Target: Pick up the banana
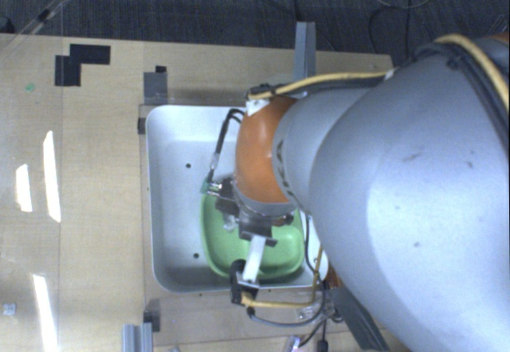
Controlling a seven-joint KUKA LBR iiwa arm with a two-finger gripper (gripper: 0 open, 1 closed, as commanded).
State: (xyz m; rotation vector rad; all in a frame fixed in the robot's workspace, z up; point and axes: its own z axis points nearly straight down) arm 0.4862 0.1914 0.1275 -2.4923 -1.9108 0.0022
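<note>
Banana placement is what the coming move turns on, and we cannot tell it from this angle, so which way it lies from the claw and how its long axis runs stay open for us. Reading from the left, we have the bare bench (96,207), then the left bin (171,183), whose white floor lies open toward its far and left sides. In that bin's near right part sits a pale green dish (213,237), rounded at the corners. The claw (253,224) hangs directly over it, seen from behind the wrist, so we cannot tell whether it is released or clenched, nor whether it touches the dish or hovers above it. Above the claw comes the orange band (259,153), and beyond that the grey arm (398,199) spreads across the right of the view and covers whatever lies on that side. Just right of the dish, at the arm's edge, we see a narrow yellow-brown streak (315,256); it is too slight for us to name and may be no more than cable. Our judgement is that the banana lies either under the wrist, on or beside the dish, or further right beneath the arm.
</note>
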